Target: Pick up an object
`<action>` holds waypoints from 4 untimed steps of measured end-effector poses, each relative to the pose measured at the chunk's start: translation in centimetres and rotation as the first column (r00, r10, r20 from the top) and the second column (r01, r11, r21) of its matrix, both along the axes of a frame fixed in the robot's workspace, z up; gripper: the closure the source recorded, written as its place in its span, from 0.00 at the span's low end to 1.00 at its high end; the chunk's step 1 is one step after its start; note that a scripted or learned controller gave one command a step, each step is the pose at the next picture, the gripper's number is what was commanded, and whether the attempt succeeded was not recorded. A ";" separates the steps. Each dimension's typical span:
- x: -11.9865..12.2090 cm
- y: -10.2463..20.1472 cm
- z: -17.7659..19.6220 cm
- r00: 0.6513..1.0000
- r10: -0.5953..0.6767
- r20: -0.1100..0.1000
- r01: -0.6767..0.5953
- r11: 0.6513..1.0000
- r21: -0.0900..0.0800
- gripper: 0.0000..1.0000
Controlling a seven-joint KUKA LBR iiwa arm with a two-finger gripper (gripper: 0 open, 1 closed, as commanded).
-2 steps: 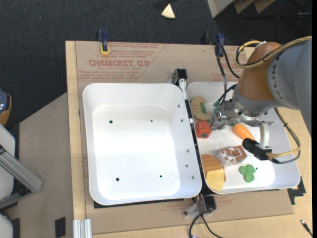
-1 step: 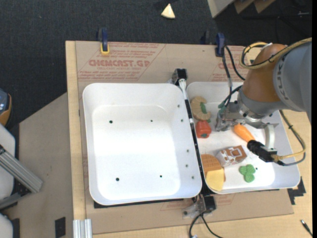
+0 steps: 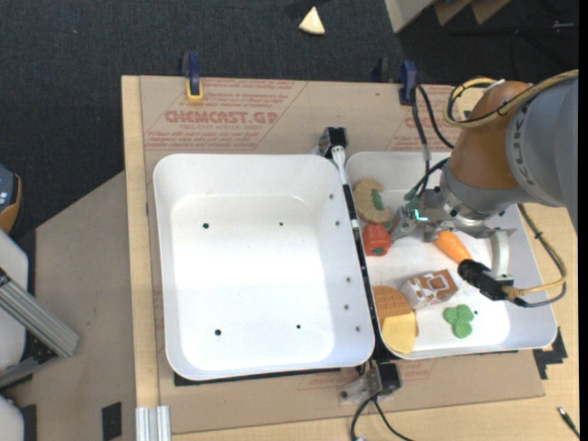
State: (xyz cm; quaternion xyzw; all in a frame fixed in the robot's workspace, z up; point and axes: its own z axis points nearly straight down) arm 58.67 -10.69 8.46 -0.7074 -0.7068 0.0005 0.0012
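We've got the arm (image 3: 514, 145) hanging low over the right bin (image 3: 528, 324), jaws (image 3: 421, 220) somewhere around the teal light, and honestly we can't tell if they're apart or together from up here. Nothing visibly held. All the stuff sits in that bin: red piece (image 3: 377, 239), orange carrot-looking thing (image 3: 451, 244), round tan item (image 3: 369, 198), yellow slice (image 3: 398, 331), green blob (image 3: 458, 319). It's crowded by the divider, so we'd worry about a glancing miss or nudging a neighbor.
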 end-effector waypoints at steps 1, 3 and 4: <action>3.2 -4.9 1.1 1.000 -0.001 0.007 0.001 1.000 -0.004 0.00; 7.0 -1.3 1.2 1.000 0.003 0.009 -0.003 1.000 -0.003 1.00; 7.0 -1.3 1.1 1.000 0.003 0.007 -0.003 1.000 -0.003 0.00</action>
